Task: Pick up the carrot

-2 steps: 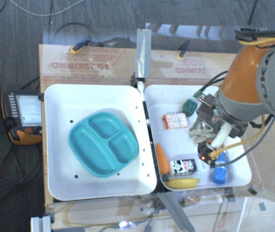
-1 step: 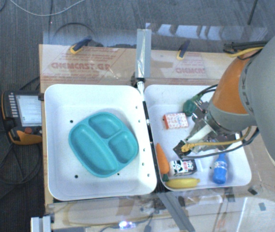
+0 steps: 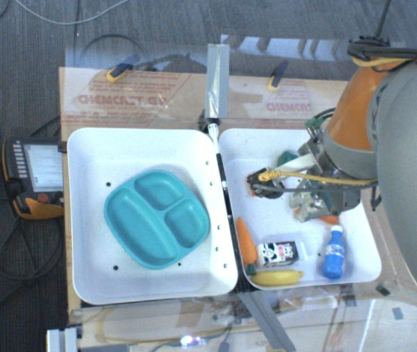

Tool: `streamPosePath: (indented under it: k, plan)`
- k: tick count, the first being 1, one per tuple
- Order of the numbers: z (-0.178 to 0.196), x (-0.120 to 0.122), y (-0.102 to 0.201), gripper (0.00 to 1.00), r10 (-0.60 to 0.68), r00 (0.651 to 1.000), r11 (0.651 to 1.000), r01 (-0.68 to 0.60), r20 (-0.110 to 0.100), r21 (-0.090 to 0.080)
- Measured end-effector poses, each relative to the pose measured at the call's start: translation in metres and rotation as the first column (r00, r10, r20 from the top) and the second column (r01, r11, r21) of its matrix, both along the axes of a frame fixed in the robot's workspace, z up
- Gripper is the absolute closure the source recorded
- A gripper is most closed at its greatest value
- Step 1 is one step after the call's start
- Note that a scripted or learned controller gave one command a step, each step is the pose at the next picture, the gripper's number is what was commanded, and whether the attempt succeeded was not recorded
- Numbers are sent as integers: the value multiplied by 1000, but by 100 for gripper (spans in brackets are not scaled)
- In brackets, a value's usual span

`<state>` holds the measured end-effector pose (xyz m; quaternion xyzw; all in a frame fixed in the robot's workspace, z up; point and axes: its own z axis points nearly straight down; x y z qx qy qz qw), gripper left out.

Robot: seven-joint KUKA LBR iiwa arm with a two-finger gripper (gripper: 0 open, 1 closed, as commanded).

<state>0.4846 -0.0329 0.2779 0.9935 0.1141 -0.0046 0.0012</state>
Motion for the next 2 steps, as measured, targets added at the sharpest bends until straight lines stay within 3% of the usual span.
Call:
streamPosePath:
  k: [1,2]
  plan:
    - [-19,-1,-22,100,265,964,964,-265,-3,5]
    - [-46,-1,-19,100,613,790,790,-613,0,12]
